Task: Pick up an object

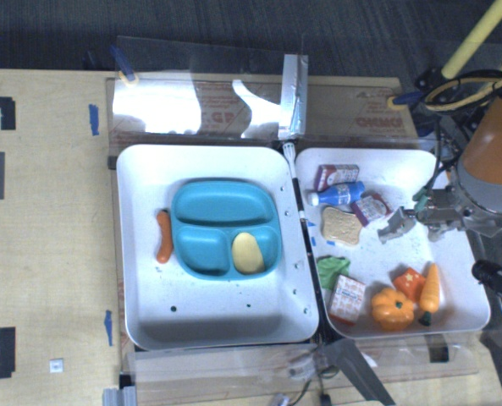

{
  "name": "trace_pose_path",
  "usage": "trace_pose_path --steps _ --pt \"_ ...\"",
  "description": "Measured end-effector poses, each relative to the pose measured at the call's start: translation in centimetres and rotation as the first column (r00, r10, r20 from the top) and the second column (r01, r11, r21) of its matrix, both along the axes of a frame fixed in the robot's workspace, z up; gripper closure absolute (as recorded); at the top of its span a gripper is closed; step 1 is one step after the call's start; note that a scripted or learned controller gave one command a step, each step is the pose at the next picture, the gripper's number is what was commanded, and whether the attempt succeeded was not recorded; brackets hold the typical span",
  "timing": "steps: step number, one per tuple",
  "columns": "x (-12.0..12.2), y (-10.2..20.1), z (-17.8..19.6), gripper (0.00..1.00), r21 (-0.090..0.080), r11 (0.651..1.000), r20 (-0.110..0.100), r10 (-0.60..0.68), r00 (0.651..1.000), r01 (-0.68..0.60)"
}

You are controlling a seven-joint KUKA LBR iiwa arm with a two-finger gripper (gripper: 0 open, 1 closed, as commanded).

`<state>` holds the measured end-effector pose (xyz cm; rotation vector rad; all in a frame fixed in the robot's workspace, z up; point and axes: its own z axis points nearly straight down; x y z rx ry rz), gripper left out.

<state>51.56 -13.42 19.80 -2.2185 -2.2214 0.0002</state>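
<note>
Gripper [396, 225] hangs over the right bin [466, 311], jaws perhaps narrowly apart, holding nothing; the carrot [431, 288] lies below-right, long axis near vertical.

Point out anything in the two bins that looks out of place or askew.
The orange hot dog in the left bin lies on the bin floor beside the blue divided tray, while the yellow potato-like piece sits in a tray compartment. The items in the right bin are jumbled, but nothing looks spilled or damaged.
</note>
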Motion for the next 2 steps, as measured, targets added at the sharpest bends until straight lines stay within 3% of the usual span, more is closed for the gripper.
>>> trace_pose_path --steps 1,2 --pt "4.2 0.7 -10.5 0.0 -0.006 0.998 0.015 0.064 0.998 -0.064" --pt "11.1 2.0 -10.9 0.0 -0.001 1.0 -0.009 0.018 1.0 -0.018"
